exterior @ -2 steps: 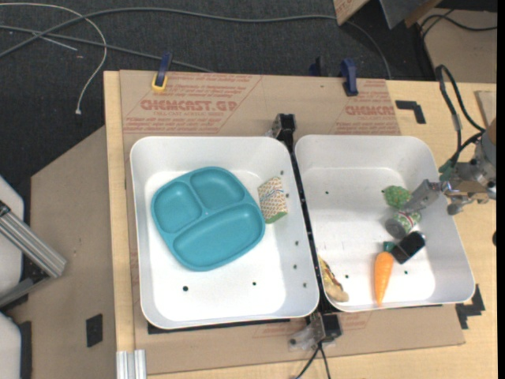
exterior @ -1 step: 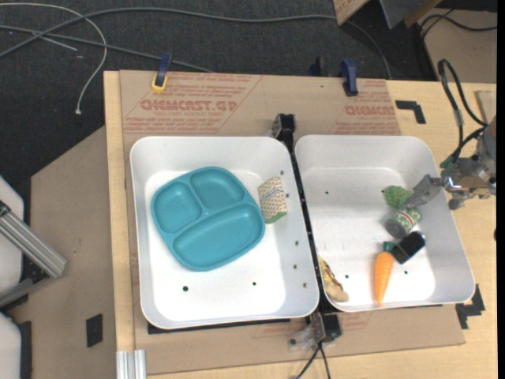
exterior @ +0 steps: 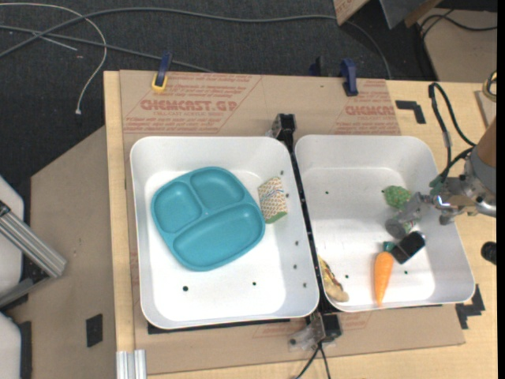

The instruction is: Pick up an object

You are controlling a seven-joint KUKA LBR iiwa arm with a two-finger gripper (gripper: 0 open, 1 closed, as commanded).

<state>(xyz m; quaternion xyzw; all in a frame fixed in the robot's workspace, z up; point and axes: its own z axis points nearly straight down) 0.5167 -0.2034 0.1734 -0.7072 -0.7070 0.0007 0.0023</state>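
The grey two-finger gripper (exterior: 405,214) is reaching into the right shallow white bin (exterior: 347,152) from the right, and how wide it is standing cannot be told. A green, lumpy broccoli-like toy (exterior: 396,195) is lying in that bin's right half, just beside the gripper's upper-left edge; whether they are touching is unclear. An orange plastic carrot (exterior: 382,276) is lying near, below the gripper.

Arm (exterior: 483,178) grey and round at wrist, bit of brown-orange above. Thin black cable (exterior: 443,125) loops beside it. Gripper (exterior: 412,212) small, grey metal, shiny in spots.
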